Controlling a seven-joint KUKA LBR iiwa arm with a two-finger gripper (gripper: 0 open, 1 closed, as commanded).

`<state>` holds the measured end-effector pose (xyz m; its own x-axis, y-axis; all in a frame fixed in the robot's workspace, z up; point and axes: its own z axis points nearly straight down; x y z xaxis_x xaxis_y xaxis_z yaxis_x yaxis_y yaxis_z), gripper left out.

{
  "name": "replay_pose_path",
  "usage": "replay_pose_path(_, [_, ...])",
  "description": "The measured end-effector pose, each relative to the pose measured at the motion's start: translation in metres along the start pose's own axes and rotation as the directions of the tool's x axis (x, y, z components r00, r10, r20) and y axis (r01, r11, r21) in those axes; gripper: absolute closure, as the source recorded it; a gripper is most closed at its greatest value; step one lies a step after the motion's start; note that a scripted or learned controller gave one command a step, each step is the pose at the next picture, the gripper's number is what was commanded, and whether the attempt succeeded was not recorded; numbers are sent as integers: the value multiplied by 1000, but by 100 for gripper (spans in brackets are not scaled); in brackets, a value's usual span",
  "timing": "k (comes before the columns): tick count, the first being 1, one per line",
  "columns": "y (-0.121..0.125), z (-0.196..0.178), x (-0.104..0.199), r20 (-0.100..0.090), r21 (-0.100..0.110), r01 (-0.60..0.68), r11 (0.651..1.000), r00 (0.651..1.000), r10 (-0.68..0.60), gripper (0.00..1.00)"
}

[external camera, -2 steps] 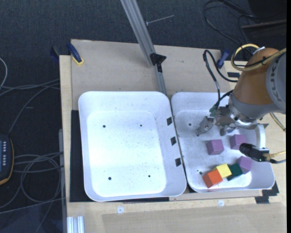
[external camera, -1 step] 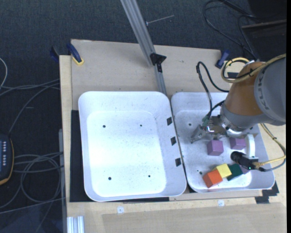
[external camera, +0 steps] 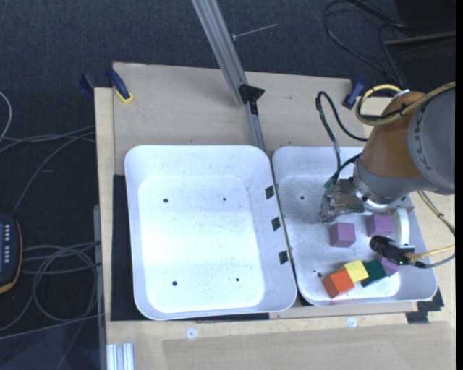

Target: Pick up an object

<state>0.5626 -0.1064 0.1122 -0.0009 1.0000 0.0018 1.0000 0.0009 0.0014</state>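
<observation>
Dark blue-black carpeted floor (external camera: pixel 51 50) around pale wooden bench top (external camera: pixel 181 105). Loose black cables (external camera: pixel 43 253) trail over floor at left; more cables (external camera: pixel 362 18) at top right. Grey metal pole (external camera: pixel 224 50) slants across bench from top. Blue clamps (external camera: pixel 119 85) grip bench's far corners. Even, soft light.

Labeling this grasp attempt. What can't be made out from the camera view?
- Gripper: finger state too small and dark to read in the camera view; the wrist sits right above it.
- Purple block by the right bin's far side: partly covered by the arm.
- Green block: partly hidden behind a black fitting; the yellow block and orange block are pressed together, faces unclear.
</observation>
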Motion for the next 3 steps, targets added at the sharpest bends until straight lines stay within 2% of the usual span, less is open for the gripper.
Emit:
replay_pose_path(1, [5,-64,0,3,-7,1,1000,1000,-1,100])
replay_pose_path(3, [18,-155,-3,3,-5,1,1000,1000,-1,100])
